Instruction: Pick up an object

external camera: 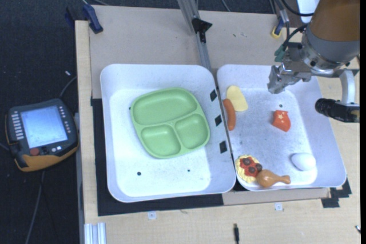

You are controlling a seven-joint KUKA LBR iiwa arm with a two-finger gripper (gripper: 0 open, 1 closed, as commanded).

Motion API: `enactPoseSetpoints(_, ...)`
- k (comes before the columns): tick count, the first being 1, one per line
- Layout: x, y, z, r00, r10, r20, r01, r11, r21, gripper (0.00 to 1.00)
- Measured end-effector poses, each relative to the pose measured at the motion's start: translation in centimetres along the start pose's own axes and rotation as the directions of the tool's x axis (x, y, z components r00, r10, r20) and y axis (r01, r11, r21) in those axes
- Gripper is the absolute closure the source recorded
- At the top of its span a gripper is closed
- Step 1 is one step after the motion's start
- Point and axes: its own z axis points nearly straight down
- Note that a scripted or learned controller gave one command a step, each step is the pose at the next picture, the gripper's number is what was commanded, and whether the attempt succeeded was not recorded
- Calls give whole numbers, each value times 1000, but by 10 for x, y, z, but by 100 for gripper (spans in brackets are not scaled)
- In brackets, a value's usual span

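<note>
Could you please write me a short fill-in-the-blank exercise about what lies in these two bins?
1. The green divided plate lies in the ____ bin.
2. The white egg lies in the ____ bin.
3. The hot dog lies beside a ____ piece.
4. The end effector hovers over the right bin, above the ____ toy.

Missing words: left; right; yellow; red

Wood bench (pixel 143 37), dark carpet (pixel 34 37)

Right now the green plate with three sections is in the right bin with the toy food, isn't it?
Not quite. The green plate with three sections is in the left bin, by itself. The toy food, like the hot dog and the egg, is in the right bin. The camera view shows it.
</note>
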Motion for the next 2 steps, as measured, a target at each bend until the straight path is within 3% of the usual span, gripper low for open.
enactPoseSetpoints(2, 108, 1, 4, 1000, -1, 0, 1, 1000, 1, 100)
